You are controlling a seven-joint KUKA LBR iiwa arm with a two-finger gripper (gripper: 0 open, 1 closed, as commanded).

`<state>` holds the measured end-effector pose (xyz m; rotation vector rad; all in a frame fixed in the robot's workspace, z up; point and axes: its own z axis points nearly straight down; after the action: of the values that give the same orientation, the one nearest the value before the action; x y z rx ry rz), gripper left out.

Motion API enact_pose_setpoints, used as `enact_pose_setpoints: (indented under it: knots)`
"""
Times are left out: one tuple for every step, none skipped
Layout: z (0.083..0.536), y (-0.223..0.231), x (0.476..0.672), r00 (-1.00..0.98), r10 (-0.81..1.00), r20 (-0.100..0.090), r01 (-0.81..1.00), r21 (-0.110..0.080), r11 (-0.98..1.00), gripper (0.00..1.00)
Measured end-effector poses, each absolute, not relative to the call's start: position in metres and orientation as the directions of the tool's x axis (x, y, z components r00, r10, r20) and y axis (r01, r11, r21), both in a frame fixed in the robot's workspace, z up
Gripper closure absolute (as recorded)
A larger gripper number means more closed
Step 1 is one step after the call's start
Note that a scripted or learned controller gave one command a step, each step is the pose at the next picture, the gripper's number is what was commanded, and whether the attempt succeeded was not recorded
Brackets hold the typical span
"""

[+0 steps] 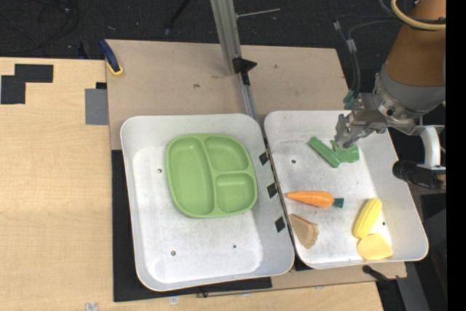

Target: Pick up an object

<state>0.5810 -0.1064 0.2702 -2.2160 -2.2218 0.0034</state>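
here gripper low over green tool in right bin; jaw state unclear.

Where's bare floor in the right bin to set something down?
Right bin: bare floor between the green piece and the carrot, also along its back wall. Crowded in front: carrot, tan wedge, yellow pieces. The tool hangs over the green piece.

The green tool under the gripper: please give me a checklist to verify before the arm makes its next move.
1. Gripper above the green tool: ok.
2. Tool lies flat in the right bin: ok.
3. Tool between the fingers: cannot tell.
4. Carrot apart from the tool: ok.
5. Yellow piece and bread slice away from the gripper: ok.
6. Green plate in the left bin: ok.
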Motion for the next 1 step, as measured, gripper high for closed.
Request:
enact_pose_setpoints:
  knots:
    - [0.2535,-0.052,0.5936,-0.004,1.0,0.001,1.0,-0.005,0.004,1.0]
